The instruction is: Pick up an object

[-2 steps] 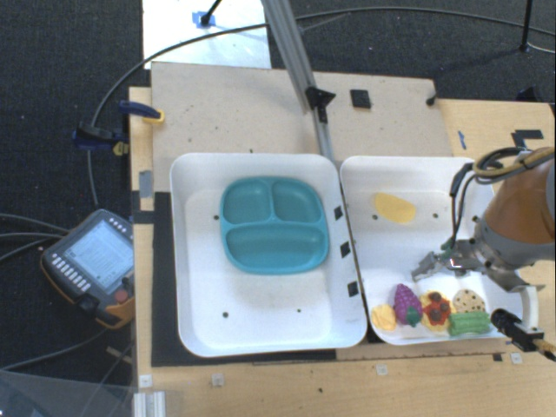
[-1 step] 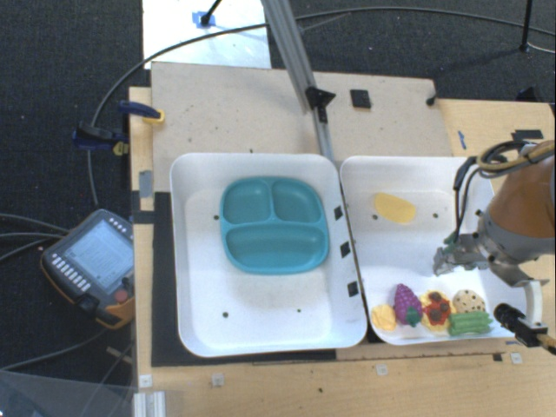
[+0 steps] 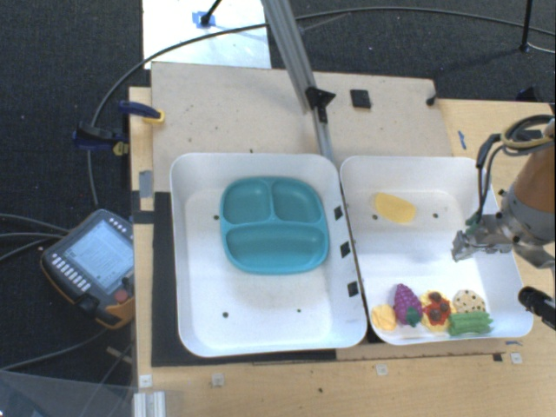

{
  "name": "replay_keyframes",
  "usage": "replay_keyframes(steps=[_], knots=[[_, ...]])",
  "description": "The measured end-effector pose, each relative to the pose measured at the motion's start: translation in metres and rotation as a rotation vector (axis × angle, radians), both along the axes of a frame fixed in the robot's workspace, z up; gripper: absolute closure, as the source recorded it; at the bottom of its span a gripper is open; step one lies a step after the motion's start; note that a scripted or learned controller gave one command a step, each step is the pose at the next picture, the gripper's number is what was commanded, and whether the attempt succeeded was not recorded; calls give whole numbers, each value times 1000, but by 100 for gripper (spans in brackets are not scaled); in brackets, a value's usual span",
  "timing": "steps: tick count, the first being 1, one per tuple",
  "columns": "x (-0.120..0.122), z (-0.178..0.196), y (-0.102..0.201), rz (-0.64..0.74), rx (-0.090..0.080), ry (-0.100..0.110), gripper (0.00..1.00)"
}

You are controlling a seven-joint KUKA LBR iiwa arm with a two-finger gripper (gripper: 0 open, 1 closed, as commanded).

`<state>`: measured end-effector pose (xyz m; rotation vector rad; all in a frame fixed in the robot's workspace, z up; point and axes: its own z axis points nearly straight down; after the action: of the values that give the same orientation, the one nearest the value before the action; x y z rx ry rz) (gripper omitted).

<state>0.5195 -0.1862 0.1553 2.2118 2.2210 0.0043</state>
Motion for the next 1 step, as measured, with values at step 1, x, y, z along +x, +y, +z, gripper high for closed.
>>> replay_keyframes(steps=[1], knots=[[12,57,-2,1,0,-1,100]])
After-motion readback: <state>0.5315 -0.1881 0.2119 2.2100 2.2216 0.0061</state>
